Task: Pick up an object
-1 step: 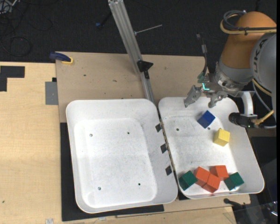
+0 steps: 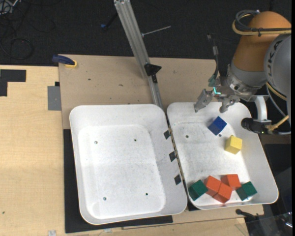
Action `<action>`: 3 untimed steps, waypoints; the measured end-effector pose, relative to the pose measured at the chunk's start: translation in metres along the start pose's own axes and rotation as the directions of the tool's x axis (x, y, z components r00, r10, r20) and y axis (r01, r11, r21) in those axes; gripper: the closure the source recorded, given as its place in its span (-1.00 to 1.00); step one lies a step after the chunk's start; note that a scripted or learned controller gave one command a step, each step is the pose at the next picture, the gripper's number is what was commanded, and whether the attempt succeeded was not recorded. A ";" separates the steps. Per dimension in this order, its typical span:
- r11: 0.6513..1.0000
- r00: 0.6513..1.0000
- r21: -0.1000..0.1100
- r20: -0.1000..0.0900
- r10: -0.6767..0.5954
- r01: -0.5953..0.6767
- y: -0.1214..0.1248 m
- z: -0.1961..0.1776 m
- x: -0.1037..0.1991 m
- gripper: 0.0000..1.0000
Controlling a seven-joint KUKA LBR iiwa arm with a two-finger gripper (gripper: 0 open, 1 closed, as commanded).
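My gripper [image 2: 214, 103] hangs over the far edge of the right bin [image 2: 196, 146], its two fingers spread open with nothing between them. A blue cube [image 2: 217, 126] lies just below and in front of the fingers, apart from them. A yellow cube [image 2: 233, 144] sits a little nearer on the right. At the bin's near end a cluster holds a green block [image 2: 197, 189], orange blocks [image 2: 221, 187] and a second green block [image 2: 246, 190], packed together.
The left bin [image 2: 118, 161] stands beside the right one, with black clips [image 2: 171, 155] along the shared edge. A slanted aluminium rail [image 2: 136, 43] rises behind the bins. The grey arm with its orange band [image 2: 258, 38] fills the upper right.
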State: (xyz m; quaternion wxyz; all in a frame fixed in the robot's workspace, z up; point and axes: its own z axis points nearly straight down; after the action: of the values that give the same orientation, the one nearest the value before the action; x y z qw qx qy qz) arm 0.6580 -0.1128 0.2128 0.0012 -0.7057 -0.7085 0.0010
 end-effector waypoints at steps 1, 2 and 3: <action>1.000 1.000 0.005 -0.001 0.002 -0.002 -0.001 0.051 0.009 -1.00; 1.000 1.000 0.007 -0.001 0.004 -0.004 -0.007 0.115 0.013 -1.00; 1.000 1.000 0.001 0.000 0.005 -0.005 -0.007 0.122 0.014 -1.00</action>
State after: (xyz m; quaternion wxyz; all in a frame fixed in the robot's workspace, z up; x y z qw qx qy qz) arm 0.6507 -0.0991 0.0906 0.0014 -0.7073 -0.7069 0.0012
